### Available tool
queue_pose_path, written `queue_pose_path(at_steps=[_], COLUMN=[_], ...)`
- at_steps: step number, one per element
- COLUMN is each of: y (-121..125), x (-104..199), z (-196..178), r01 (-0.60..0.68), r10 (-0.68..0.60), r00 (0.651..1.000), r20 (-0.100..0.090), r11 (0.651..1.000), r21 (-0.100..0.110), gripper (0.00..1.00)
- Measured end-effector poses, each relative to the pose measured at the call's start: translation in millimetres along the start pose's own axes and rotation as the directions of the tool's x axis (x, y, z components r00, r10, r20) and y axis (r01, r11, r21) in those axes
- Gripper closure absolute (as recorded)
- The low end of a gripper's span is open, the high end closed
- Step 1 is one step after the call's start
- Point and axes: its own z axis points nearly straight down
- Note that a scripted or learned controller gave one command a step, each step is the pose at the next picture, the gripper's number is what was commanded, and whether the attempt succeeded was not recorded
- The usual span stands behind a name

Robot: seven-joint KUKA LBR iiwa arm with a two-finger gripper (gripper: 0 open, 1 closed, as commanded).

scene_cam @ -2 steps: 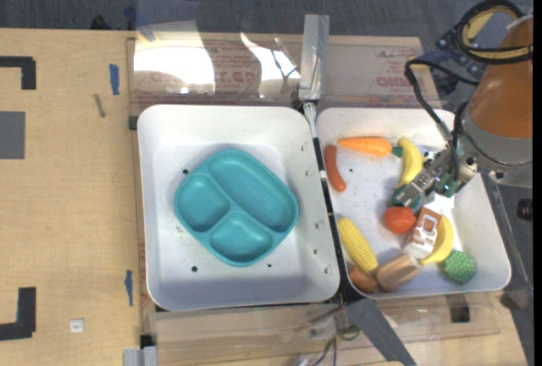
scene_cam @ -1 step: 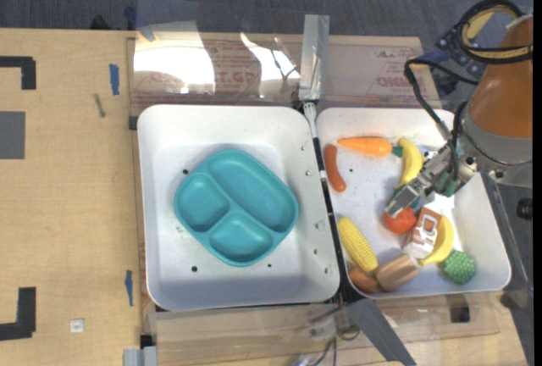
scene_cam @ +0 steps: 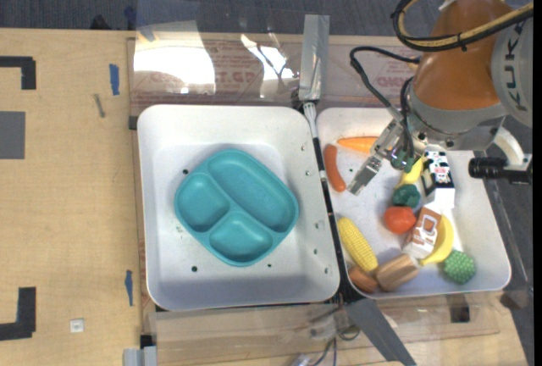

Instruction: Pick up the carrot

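- Carrot (scene_cam: pixel 358 144) lying at the far edge of the right bin (scene_cam: pixel 495 224), near the divider, long axis roughly level across the view.
- Tool (scene_cam: pixel 378 163) hovering just beside and slightly nearer the camera than the carrot's right end, angled down-left.
- Spread of the tool and anything in its hold: cannot tell.
- Likely needs a short shift toward the far-left, closing across the carrot's narrow width.
- Red pepper (scene_cam: pixel 334 169) close by, at risk of a nudge.

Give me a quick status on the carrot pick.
Hand open, low in right bin. Carrot loose beside it, ungrasped. Red pepper close by.
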Motion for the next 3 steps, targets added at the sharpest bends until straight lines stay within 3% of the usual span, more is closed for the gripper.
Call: queue_pose_path(at_steps=[1, 2, 3], y=[53.1, 18.6, 10.9], x=[-29.3, -70.0, -92.6], z=[17.9, 16.8, 105.7], r01=[0.116, -0.009, -0.133], r10=[-0.116, 0.009, 0.133], r00=[0.993, 1.000, 0.991], r20=[0.002, 0.004, 0.002], r11=[0.993, 1.000, 0.991], r21=[-0.001, -0.001, -0.001], gripper=[0.00, 0.00, 0.00])
